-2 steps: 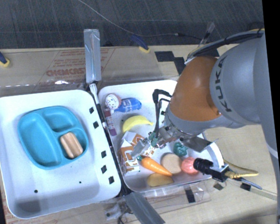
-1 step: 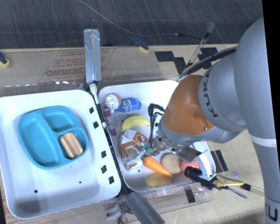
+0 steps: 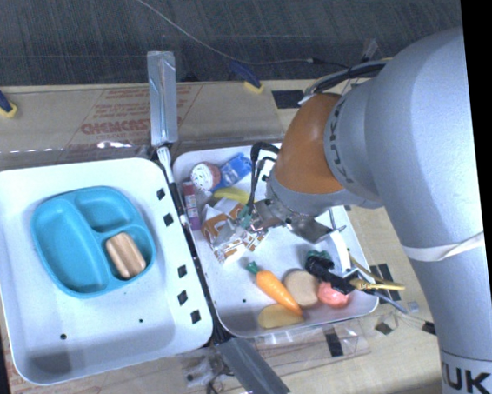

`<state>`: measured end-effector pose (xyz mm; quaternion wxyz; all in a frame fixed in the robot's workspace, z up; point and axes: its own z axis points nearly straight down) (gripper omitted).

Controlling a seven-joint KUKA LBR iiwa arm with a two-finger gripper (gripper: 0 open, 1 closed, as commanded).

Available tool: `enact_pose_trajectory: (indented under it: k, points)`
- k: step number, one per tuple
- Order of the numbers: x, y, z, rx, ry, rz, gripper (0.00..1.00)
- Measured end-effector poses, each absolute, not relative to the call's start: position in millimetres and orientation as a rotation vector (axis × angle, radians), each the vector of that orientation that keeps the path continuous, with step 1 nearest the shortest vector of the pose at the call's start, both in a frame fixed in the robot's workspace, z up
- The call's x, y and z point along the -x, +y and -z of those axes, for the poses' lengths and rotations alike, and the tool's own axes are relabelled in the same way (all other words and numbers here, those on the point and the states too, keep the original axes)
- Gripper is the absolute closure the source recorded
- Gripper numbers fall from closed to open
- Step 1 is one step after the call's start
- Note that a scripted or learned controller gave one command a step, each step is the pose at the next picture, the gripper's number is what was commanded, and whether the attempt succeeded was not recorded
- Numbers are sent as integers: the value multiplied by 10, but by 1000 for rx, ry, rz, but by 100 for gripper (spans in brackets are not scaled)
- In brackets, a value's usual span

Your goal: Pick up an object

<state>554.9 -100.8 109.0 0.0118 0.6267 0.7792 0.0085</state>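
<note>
The gripper (image 3: 250, 220) is reaching down into the right bin (image 3: 356, 310) among small packets (image 3: 219, 229); whether it is gripping anything I cannot tell. A carrot (image 3: 275, 290) is lying near that bin's front, while a brown roll (image 3: 126, 254) is sitting in the blue tray (image 3: 66, 232)

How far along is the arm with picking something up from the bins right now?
Done: the arm has reached into the right bin, with its gripper low over the wrappers in the pile. In hand: nothing visibly between its fingers. Left: grip an item and lift it. The carrot lies loose in that bin, and the brown roll sits in the blue tray.
</note>
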Motion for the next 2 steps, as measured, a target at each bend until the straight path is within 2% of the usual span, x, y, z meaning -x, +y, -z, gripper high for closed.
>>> enact_pose_trajectory:
  k: [1, 2]
  points:
    - [-5733, -1030, -1087, -2111, 2299, -31, 0]
    - [-4770, -946, -892, -2076, 2363, 3, 0]
